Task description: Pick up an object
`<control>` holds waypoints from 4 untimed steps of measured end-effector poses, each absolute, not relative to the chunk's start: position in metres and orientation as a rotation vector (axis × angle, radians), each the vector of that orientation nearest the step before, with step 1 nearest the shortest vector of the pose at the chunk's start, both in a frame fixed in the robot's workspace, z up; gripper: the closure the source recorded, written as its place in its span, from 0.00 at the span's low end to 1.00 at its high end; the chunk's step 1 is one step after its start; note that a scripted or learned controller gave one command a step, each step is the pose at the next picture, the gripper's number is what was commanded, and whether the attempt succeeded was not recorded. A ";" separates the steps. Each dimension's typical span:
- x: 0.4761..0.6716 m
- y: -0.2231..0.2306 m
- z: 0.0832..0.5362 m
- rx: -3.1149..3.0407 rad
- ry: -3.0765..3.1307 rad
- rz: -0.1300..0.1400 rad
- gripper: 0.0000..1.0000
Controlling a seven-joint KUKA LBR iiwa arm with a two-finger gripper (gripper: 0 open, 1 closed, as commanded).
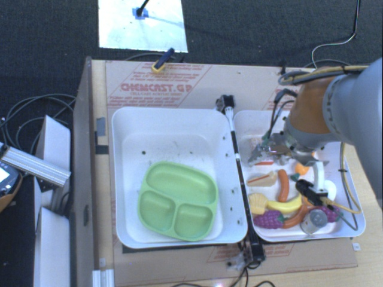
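Toys: a heap of play food lay in the near half of the right bin (353,187), with a sausage (282,186), a banana (286,206), purple grapes (268,220) and a sandwich wedge (263,179) touching or overlapping one another.
Gripper: the gripper (265,152) hung over the far-left part of that bin, just beyond the wedge; whether it was released or clenched could not be told, and nothing was seen in it.
Best target: probably the sausage or the wedge, the nearest pieces with some free edge.
Approach: a straight descent over one piece, jaws across its narrow side, would suit.
Risk: crowded neighbours could be nudged or caught along with it.
Left bin: the left bin (125,160) held a green divided plate (178,201), well apart from the work.
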State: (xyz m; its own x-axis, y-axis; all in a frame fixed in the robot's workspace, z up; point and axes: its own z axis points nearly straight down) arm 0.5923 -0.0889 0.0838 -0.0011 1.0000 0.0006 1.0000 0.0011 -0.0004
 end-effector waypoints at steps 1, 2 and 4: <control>0.490 -0.087 0.084 -2.220 -2.221 0.000 0.00; 0.492 -0.087 0.095 -2.219 -2.224 -0.006 1.00; 0.487 0.042 0.218 -2.217 -2.226 -0.003 1.00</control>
